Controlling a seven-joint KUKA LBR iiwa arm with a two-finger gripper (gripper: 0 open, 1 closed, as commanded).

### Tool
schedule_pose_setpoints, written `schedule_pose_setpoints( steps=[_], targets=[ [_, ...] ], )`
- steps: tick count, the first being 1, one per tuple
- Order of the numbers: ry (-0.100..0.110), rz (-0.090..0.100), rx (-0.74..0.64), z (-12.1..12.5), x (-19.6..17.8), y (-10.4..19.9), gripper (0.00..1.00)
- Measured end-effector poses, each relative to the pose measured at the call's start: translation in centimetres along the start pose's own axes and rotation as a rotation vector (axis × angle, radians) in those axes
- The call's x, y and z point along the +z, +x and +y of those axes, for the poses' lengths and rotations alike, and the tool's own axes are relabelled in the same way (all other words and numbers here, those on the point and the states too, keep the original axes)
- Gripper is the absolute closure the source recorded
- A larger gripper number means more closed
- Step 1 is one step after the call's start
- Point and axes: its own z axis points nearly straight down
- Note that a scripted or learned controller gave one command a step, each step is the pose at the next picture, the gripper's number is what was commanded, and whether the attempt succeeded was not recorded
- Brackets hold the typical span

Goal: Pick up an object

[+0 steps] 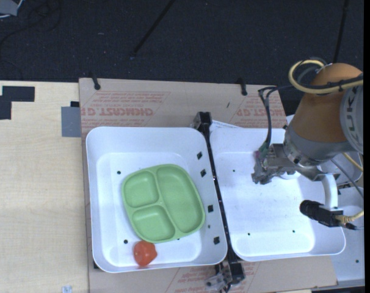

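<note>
A green plate with three compartments lies flat in the left bin. A small red-orange object rests just below the plate, near that bin's front wall. My gripper hangs low over the right bin, in its upper middle part, well right of both objects. The grey arm with its orange band reaches in from the right above it. I see nothing between the fingers.
A black divider with clips runs between the two bins. A black cable and connector hang from the arm over the right bin's right side. Brown cardboard lies under the bins, and the wooden bench stretches to the left.
</note>
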Motion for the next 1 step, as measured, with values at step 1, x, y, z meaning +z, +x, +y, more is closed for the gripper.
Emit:
schedule_pose_setpoints(
  steps=[1],
  targets=[
    [-0.001, -0.003, 0.002, 1.27, -1.21, 5.25, 1.00]
  ],
)
